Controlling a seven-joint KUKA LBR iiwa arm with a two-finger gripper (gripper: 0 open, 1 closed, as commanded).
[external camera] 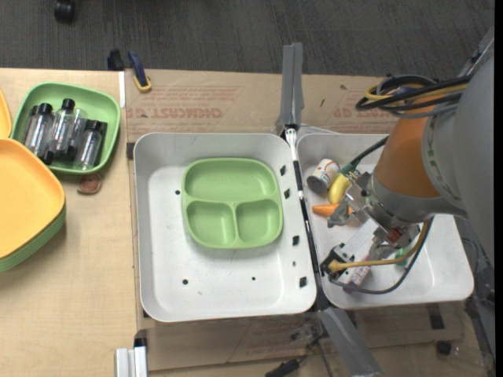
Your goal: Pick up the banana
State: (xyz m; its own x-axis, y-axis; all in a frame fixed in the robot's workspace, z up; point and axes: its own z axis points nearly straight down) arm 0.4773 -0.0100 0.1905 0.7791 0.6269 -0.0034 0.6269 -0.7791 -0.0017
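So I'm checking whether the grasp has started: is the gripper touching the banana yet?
Cannot tell. In the camera view the gripper sits right against the banana in the right bin, but the arm's wrist hides where they meet.

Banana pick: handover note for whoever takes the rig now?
Gripper: down in the right bin, at the banana; arm hides the fingers, so the grasp is unconfirmed.
Banana: lying in the right bin's upper left corner, next to a white can, with an orange carrot-like piece just below it.
Left bin: holds the green divided tray.
Done: arm positioned over the banana.
Left: confirm the grip, then lift the banana out.
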